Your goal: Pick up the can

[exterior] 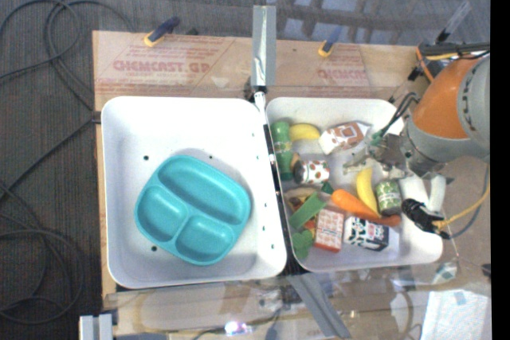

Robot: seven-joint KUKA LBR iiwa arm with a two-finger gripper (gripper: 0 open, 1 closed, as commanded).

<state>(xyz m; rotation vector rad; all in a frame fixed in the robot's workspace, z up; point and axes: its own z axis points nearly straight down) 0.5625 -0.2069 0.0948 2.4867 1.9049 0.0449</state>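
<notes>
A small green can [388, 197] with a pale label stands near the right side of the right bin [422, 251], between a yellow banana [365, 189] and the bin's right wall. The grey arm with its orange band [445, 103] reaches in from the right. Its gripper [385, 153] hangs over the bin's upper right part, just above and behind the green can. The dark wrist parts hide how the gripper meets the can. A second small cylinder with red and white spots [313, 170] lies on its side near the bin's left wall.
The right bin is crowded: a green bottle [280, 138], a lemon [304, 131], a brown-and-white carton [344, 136], a carrot [356, 205], a red box [329, 230] and a black-and-white carton [366, 234]. The left bin [127, 131] holds a teal divided plate [194, 208].
</notes>
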